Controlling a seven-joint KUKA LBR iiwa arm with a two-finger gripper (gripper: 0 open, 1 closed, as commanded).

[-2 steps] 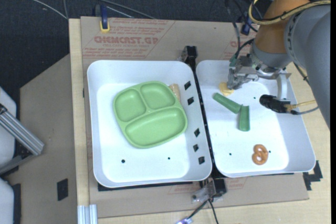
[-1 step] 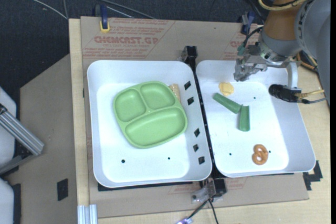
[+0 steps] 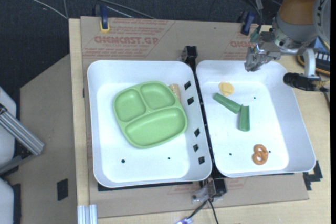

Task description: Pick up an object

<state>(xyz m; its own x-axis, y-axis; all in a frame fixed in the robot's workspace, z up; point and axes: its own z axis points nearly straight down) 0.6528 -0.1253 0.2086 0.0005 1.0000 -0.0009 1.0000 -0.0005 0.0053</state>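
The pincer (image 3: 255, 63) hangs over the far edge of the right bin (image 3: 294, 113), close to that bin's far right corner. Its small metal tip points down, and nothing sits between the tips; whether they stand wide or narrow I cannot tell, as they are too small and dark to make out. Behind it, the grey arm (image 3: 302, 8) with its orange band rises toward the far right.

Nearest the pincer, a little to the left and nearer, a small yellow piece (image 3: 226, 88) lies on the bin floor. Just beside it a green L-shaped piece (image 3: 235, 109) lies flat, one leg slanting toward the yellow piece, the other running toward the near side. Well apart from both, by the near right corner, lies a small brown pretzel (image 3: 259, 154).

In the left bin (image 3: 105, 113) a green divided plate (image 3: 150, 113) with three compartments lies flat around the middle. A tan object (image 3: 174, 92) peeks out at its far right edge, touching it.
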